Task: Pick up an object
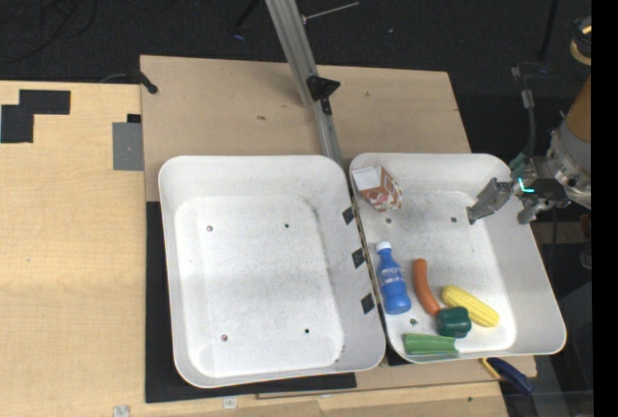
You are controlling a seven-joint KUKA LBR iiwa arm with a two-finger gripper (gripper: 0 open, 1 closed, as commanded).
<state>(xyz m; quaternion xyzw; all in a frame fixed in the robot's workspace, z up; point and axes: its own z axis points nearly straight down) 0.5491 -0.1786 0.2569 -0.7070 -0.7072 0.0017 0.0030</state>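
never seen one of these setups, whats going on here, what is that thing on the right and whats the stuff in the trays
One camera, fixed above a bench, looks down at a slant. The grey and orange thing at the right is a robot arm; its gripper hangs over the right bin, near its far right side, with nothing visibly between its fingers. That bin holds small items: a little carton at the back, a blue bottle, an orange carrot-like piece, a yellow corn cob, a dark green block and a light green piece. Beside it lies the left bin. The arm's job is to pick something up.
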